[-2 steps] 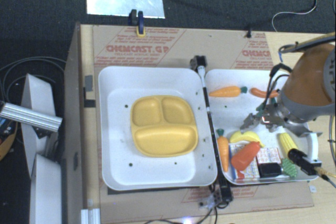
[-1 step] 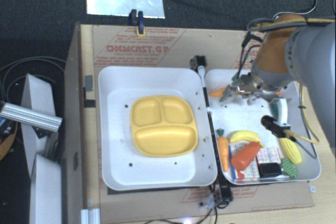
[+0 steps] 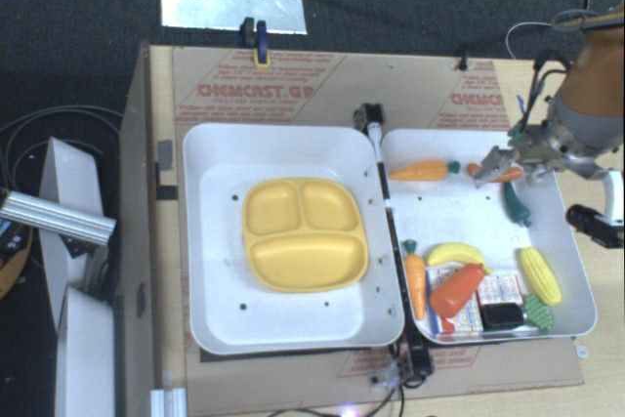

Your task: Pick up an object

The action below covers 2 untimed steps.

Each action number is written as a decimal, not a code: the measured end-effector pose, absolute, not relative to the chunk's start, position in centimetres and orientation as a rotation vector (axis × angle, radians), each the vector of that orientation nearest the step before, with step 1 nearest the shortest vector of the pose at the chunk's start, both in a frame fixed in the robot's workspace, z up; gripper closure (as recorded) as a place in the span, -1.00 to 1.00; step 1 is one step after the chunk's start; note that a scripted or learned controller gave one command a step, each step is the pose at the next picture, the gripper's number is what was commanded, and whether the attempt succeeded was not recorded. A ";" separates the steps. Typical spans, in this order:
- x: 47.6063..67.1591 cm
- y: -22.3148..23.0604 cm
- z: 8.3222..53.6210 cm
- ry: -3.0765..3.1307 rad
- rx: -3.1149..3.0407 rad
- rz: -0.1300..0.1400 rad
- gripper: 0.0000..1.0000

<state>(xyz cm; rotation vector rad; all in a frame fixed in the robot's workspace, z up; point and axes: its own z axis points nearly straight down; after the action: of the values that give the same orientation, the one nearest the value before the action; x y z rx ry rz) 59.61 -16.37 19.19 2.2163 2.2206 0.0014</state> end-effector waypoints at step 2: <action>59.3 -9.0 16.5 2.226 2.215 0.005 -1.00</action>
<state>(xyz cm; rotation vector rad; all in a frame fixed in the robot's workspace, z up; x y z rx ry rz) 59.27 -9.02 16.49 2.2155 2.2257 0.0047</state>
